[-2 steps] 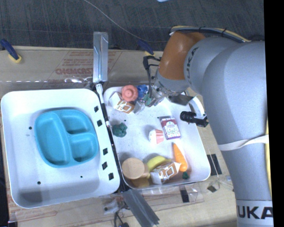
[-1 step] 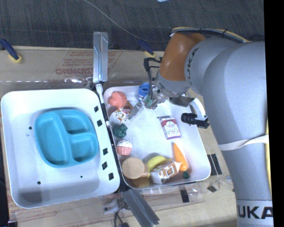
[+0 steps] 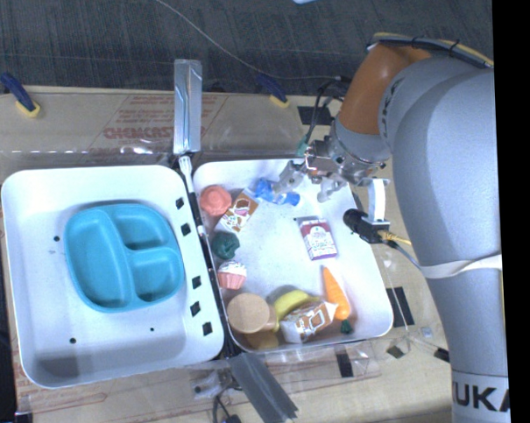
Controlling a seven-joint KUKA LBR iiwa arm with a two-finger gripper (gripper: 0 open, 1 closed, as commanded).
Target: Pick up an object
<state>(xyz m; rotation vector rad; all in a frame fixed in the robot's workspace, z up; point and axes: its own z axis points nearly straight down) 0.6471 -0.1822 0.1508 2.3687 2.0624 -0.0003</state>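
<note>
My gripper (image 3: pixel 306 182) hangs over the back of the right bin (image 3: pixel 373 272), and its two fingers stand apart with nothing between them. Just left of its left finger (image 3: pixel 289 174) lies a small blue object (image 3: pixel 268 190). A maroon carton (image 3: pixel 318 238) lies flat below the gripper. Along the bin's left side sit a pink round piece (image 3: pixel 215 200), a brown and white packet (image 3: pixel 237 214), a dark green lump (image 3: pixel 225 245) and a toy cupcake (image 3: pixel 232 274). At the front lie an orange carrot (image 3: pixel 336 292), a banana (image 3: pixel 291 300), a tan round block (image 3: pixel 248 314) and a brown packet (image 3: pixel 309 321).
The left bin (image 3: pixel 30 260) holds a blue divided tray (image 3: pixel 125 253). A black-clipped divider wall (image 3: pixel 197 253) separates the bins. The grey arm (image 3: pixel 438 155) fills the right side above the bin's right wall. A metal bracket (image 3: pixel 188 104) stands at the back between the bins.
</note>
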